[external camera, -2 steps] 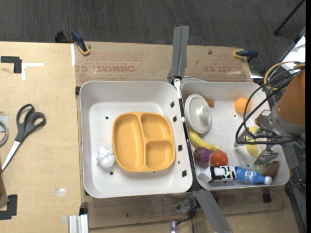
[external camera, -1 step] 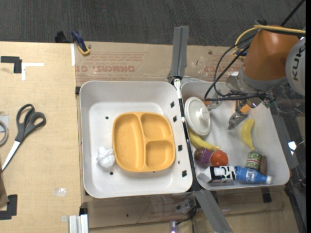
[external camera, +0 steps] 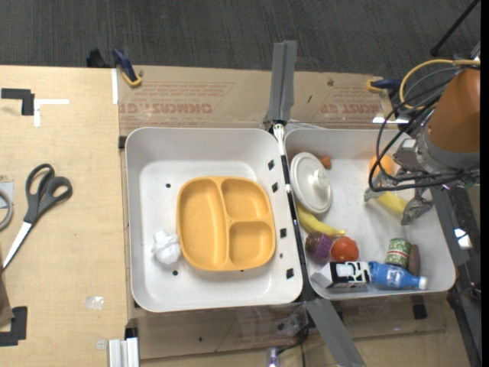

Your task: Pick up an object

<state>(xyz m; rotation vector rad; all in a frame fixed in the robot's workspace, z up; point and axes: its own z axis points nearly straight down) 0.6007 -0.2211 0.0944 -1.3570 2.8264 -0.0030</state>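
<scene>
The arm comes in from the right, its orange band [external camera: 463, 113] high over the right bin [external camera: 439, 228], and the gripper [external camera: 391, 205] hangs low inside that bin near its right wall. Its two grey fingers [external camera: 416, 207] are spread fairly wide apart, one toward the left and one toward the right, with a small yellow piece [external camera: 393, 202] lying on the bin floor between and just under them; nothing is clamped between the fingers. An orange ball [external camera: 384, 164] sits just behind the gripper, partly hidden by black cables [external camera: 397, 121]. Further left in the same bin, a white lid with a knob [external camera: 312, 182] rests against the divider side, with a banana [external camera: 317, 223] just in front of it. Near the front of the bin lie a purple fruit [external camera: 318, 245] and a red tomato [external camera: 344, 248], touching or nearly so, and in front of them a blue bottle [external camera: 386, 275] lies on its side with its cap pointing right. A small green can [external camera: 398, 251] stands just behind the bottle, beside a dark brown object [external camera: 413, 259]. The left bin [external camera: 145, 205] holds a yellow divided plate [external camera: 226, 222] in its middle and a crumpled white wad [external camera: 165, 246] touching the plate's left edge. On the table [external camera: 69, 266] to the left, well apart from both bins, lie scissors [external camera: 37, 201].
</scene>
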